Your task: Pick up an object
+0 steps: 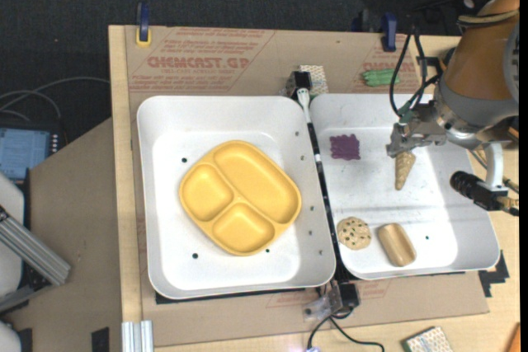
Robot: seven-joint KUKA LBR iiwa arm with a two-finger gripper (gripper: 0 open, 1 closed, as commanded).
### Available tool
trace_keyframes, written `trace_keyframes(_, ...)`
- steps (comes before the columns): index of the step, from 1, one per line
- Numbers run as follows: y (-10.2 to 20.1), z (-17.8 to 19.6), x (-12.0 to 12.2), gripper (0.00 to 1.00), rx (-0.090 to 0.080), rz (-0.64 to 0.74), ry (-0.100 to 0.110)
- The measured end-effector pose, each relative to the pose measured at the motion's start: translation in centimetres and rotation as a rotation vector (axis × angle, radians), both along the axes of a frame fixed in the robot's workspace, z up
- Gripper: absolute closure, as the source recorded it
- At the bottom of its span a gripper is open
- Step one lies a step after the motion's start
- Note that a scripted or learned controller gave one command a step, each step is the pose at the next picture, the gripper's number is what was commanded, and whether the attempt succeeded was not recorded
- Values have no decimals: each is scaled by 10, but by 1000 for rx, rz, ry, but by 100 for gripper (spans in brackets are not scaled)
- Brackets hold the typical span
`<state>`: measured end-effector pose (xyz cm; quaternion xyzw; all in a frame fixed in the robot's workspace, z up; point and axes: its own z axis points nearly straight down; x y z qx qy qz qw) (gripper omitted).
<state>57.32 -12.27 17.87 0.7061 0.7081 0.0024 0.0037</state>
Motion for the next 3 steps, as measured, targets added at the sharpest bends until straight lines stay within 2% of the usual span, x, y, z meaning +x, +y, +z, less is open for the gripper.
trace_keyframes(1, -18, 41, 10, 100, -2, -2, 1)
trace_keyframes(2, -4, 43, -37, 100, 3, -4, 12)
trace_keyframes(3, -8, 56, 10, 100, -1, -1, 1)
